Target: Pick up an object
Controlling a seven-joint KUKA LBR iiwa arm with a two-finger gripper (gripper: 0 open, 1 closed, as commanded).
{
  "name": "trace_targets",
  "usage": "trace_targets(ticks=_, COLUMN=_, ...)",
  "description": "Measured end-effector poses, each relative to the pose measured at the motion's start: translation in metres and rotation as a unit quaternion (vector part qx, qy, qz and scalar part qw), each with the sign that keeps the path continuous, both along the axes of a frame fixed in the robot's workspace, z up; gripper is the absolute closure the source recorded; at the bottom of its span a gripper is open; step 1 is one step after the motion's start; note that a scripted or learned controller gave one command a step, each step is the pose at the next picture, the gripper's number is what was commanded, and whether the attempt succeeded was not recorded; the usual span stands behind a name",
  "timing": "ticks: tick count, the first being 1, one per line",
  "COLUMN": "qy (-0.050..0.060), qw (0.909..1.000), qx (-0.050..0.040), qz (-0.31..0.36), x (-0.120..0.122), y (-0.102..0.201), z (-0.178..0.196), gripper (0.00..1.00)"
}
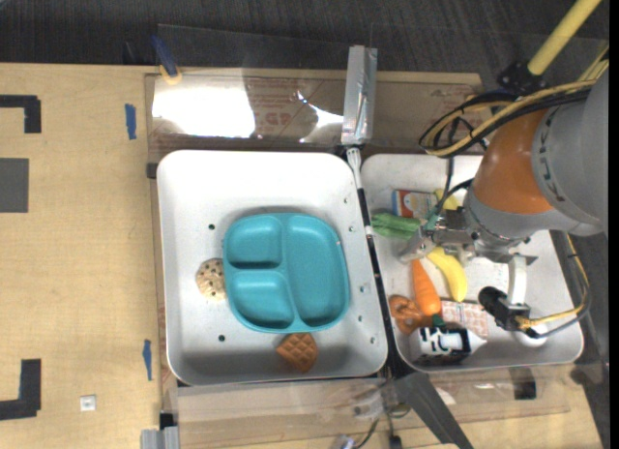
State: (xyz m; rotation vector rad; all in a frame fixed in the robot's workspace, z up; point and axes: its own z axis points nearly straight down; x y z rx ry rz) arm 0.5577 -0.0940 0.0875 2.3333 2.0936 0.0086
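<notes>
The right bin holds several small items. A green vegetable lies at its left wall, with a small printed box behind it. An orange carrot and a yellow banana lie side by side in the middle. In front of them are a brown pretzel, a pink-and-white packet and a black-and-white item. My gripper hangs low over this bin, just right of the green vegetable and above the tops of the carrot and banana. The wrist hides what lies under it.
The left bin holds a teal divided plate, a cookie at the plate's left and a waffle at its front. The arm's grey body and orange band cover the right bin's back right. Cables run along its right side.
</notes>
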Motion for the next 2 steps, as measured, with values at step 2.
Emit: trace_targets(ticks=2, qy=0.001, qw=0.9988, qx=0.0018, qz=-0.049, x=0.046, y=0.056, z=0.101, gripper=1.0)
